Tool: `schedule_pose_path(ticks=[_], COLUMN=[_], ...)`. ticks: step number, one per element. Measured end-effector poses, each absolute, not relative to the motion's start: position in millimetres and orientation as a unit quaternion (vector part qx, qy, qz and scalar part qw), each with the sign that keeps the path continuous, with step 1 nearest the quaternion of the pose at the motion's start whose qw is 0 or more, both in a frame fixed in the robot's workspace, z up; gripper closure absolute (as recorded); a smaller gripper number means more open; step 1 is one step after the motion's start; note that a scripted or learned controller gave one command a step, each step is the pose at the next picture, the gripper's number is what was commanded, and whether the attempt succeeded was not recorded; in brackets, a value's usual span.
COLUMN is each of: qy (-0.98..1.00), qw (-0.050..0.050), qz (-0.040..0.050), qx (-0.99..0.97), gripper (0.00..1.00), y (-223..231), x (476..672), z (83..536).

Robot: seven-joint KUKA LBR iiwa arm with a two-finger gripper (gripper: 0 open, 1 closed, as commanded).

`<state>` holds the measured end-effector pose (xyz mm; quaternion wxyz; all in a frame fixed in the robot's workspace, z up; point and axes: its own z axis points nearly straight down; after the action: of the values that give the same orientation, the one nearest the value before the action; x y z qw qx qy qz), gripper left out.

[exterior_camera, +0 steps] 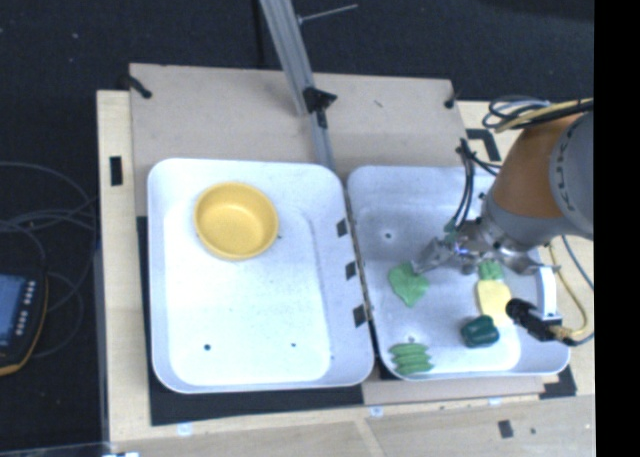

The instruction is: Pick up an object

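Now, from the one camera above the bench: the arm reaches in from the right over the right bin, and the gripper sits low near the bin's middle. Whether it is open or closed, I cannot tell, and nothing shows clearly in its grasp. Just near and left of the tip lies a light green piece, close beside it. A yellow object lies right of that, with a dark green block nearer still. A ridged green object rests by the near wall. Over in the left bin, a yellow bowl sits at far left.
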<state>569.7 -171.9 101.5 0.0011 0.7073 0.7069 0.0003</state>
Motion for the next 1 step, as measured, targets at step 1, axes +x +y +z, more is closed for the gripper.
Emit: schedule_pose_path(ticks=[1], qy=[0.707], qw=[0.002], qz=[0.0015], qx=[0.708], gripper=[1.00], y=[-172.0], x=[570.6], z=[112.9])
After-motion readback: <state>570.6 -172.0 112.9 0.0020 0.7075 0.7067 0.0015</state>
